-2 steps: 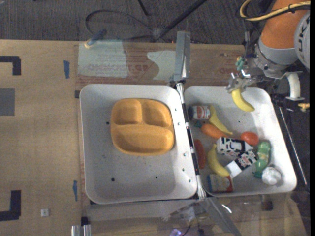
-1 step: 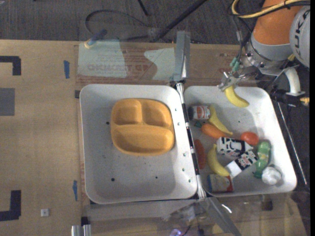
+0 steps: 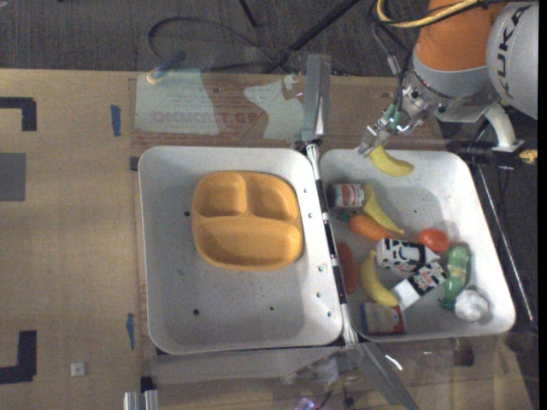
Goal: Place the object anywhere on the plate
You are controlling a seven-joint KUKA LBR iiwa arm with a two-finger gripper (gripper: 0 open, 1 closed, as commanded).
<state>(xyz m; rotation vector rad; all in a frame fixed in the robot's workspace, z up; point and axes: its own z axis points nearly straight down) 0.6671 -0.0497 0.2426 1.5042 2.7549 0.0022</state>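
Right bin is crowded; I count a small can near its left wall, a banana just right of it, a carrot touching that banana's lower end, a red sausage-like piece along the left wall, a second banana below centre, a cow-print milk carton, another small carton beside it, a tomato, a green bottle, a white lump in the lower right corner, a flat packet at the bottom edge; all packed close, several touching. Left bin carries the orange sectioned plate, sitting upper centre, three compartments, nothing in them; divider strip runs between the two bins. Taped plastic sheet lies on the bench beyond the left bin; cables on the floor past that.

The object I take as the task's, a yellow banana piece, lies apart from the pile at the far edge of the right bin; gripper hangs just above and slightly left of it, at the bin's top rim; I can't tell if the fingers touch it or whether they're spread or closed, too small and blurred; banana looks to be resting in the bin, well apart from the plate, with the divider between.
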